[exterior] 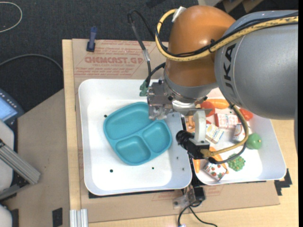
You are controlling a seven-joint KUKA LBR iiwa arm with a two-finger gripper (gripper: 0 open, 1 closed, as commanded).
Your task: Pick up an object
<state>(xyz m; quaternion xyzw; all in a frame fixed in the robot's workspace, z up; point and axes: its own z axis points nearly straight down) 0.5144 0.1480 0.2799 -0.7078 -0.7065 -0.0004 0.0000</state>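
Observation:
A teal divided plate (136,134) lies flat in the left white bin (94,126). My gripper (157,110) hangs under the orange band of the arm (199,41), right over the plate's upper right rim near the wall between the bins. The arm's bulk hides whether anything is in it. The right bin (272,167) holds several small toys: a green ball (254,141), a green broccoli piece (236,163), small printed cartons (216,134) and an orange piece (218,103).
The arm covers most of the right bin's back half. A black cable (189,145) loops from the wrist over the divider. Both bins sit on a brown cardboard sheet (113,60), with dark floor behind it.

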